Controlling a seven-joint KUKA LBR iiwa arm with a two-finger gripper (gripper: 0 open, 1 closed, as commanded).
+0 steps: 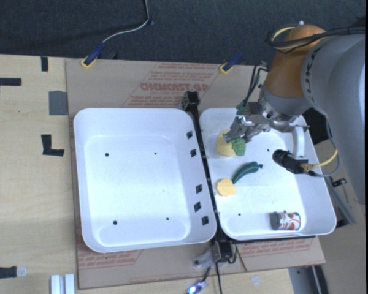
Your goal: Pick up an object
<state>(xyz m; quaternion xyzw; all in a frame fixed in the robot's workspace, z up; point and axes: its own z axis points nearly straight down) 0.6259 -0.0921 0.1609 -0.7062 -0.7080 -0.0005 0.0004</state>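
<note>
A brown cardboard sheet (pixel 165 87) with red print lies on the wooden bench (pixel 24 182); two white bins sit on it, left bin (pixel 135 176) and right bin (pixel 257 207) touching. Blue clamps (pixel 93 55) grip its far corners. Black tape marks (pixel 49 144) lie left of it, dark cloth (pixel 61 11) and a white cable (pixel 144 11) beyond it

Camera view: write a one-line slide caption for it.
Gripper low over right bin, beside small green item and yellow piece.

Pale wooden surface (pixel 24 182) marked with black tape pieces (pixel 49 146), overlaid by a brown cardboard sheet (pixel 165 90); dark carpeted floor (pixel 61 11) at the far side, crossed by a cable (pixel 141 17).
</note>
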